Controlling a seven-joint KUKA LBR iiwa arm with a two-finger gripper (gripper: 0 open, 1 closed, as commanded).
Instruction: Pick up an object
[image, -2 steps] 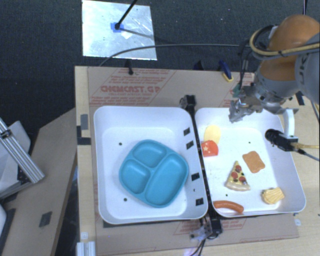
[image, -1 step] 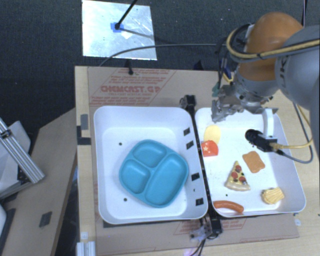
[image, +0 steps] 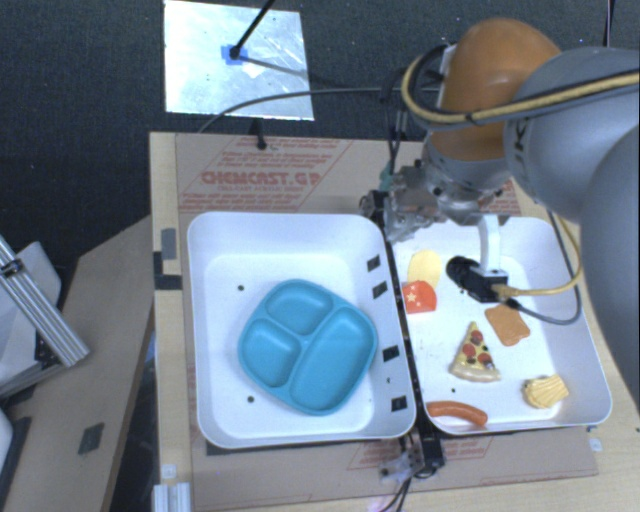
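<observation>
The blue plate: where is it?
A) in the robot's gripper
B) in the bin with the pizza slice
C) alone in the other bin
C: the blue plate lies alone in one white bin; the pizza slice lies in the neighbouring bin.

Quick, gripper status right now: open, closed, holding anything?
Gripper: cannot be told from this view; it is over the far left corner of the right bin.

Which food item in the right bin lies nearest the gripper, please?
The pale yellow piece, close by the gripper; the red piece beside it lies farther.
</observation>
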